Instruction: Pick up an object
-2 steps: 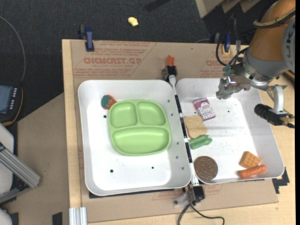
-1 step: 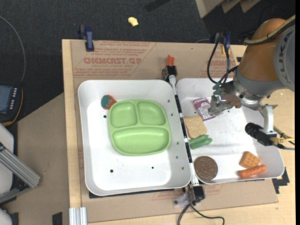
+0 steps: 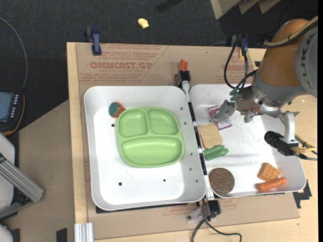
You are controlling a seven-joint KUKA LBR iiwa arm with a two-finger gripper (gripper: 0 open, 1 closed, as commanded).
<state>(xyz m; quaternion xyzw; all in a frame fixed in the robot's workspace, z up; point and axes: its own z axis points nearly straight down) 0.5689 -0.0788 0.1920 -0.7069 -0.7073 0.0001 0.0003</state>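
My gripper (image 3: 233, 108) hangs over the upper left part of the right bin (image 3: 252, 92), on the grey arm with its orange band (image 3: 285, 44). A small purple and white packet (image 3: 221, 117) lies right at the gripper's tip, touching or just below it; I cannot tell whether it is held. Just below the packet lie a slice of bread (image 3: 209, 134) and a green pod (image 3: 216, 152). A round brown cookie (image 3: 221, 180) sits at the bin's front left. An orange waffle piece (image 3: 268, 172) and an orange carrot (image 3: 271, 185) lie at the front right.
The left bin (image 3: 101, 150) holds a green divided plate (image 3: 149, 136) and a small red and teal ball (image 3: 116, 109) at its upper left. A black part (image 3: 276, 139) on the arm's cabling hangs over the right bin's right side. Clamps (image 3: 182, 75) stand between the bins.
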